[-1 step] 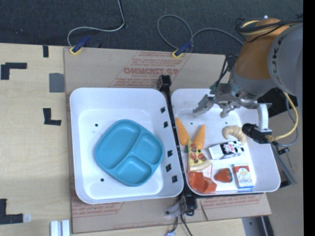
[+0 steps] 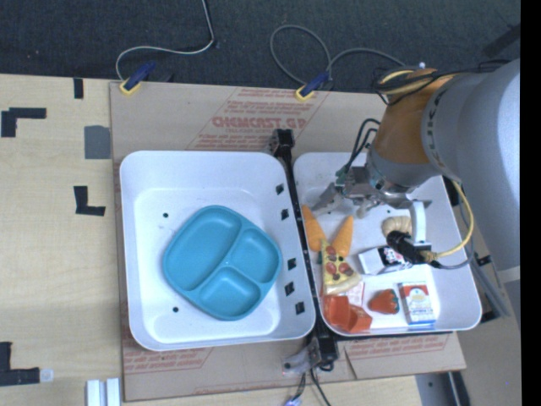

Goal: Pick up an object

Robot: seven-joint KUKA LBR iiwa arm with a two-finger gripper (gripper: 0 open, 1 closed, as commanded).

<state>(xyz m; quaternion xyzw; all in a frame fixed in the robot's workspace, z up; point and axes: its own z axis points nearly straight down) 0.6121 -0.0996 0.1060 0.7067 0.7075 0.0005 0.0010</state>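
On the surface (image 2: 59,227) sit two white bins side by side. The left bin (image 2: 139,184) holds one thing, a blue plate (image 2: 221,261) with three sections, lying flat near its middle. The right bin (image 2: 461,311) holds a cluster of small things along its left and lower parts. There are two carrots (image 2: 314,229), one just beside the divider and the other leaning next to it. Below them lies one pizza slice (image 2: 337,272), then one red piece (image 2: 346,315) at the lower left corner. Further right come one strawberry (image 2: 385,302) and one small carton (image 2: 418,303) near the lower edge. One small black and white pack (image 2: 382,258) sits above them, and one pale roll (image 2: 396,225) lies nearby. The gripper (image 2: 355,194) hangs over the upper part of the right bin, just above the carrots. Whether its fingers are spread or pressed together cannot be told, and nothing is seen between them.
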